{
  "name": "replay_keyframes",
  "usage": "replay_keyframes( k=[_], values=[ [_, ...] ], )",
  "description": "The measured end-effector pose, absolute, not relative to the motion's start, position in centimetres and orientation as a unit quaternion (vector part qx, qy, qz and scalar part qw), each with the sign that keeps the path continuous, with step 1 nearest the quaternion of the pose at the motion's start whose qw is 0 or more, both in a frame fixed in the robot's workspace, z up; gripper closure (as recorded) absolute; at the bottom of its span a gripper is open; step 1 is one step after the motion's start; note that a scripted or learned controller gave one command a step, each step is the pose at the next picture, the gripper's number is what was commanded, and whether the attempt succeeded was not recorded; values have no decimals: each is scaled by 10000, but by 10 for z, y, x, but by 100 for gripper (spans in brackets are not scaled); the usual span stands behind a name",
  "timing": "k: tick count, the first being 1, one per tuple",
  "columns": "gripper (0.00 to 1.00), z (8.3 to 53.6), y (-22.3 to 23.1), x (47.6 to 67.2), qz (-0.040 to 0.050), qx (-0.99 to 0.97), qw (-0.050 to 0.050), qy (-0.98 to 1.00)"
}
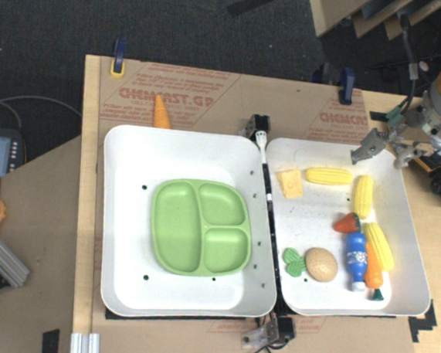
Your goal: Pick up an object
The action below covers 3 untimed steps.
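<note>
A green divided plate [200, 226] sat in the left bin [129, 155]. The right bin [404, 283] held the pickable things — a cheese wedge [290, 183], corn cobs [328, 175], a blue bottle [356, 252], a potato [321, 264]. The gripper [386, 145] hovered at that bin's far edge, fingers spread and holding nothing.

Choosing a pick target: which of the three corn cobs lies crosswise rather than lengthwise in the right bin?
The corn cob at the bin's far end, beside the cheese wedge. It lies left-right; the other two run front-to-back.
</note>
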<state>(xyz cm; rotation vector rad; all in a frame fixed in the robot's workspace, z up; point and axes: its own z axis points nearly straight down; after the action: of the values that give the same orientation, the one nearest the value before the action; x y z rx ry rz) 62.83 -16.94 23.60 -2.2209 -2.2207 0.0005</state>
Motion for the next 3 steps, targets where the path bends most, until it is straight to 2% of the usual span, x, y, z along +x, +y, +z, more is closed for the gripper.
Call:
replay_keyframes(
  k=[1, 2, 3],
  values=[
    [0, 126, -216, 585, 40, -7090, 51, -7051],
    [0, 82, -184, 563, 12, -7072, 41, -7070],
    [100, 95, -186, 565, -2, -7079, -7, -7063]
  ],
)
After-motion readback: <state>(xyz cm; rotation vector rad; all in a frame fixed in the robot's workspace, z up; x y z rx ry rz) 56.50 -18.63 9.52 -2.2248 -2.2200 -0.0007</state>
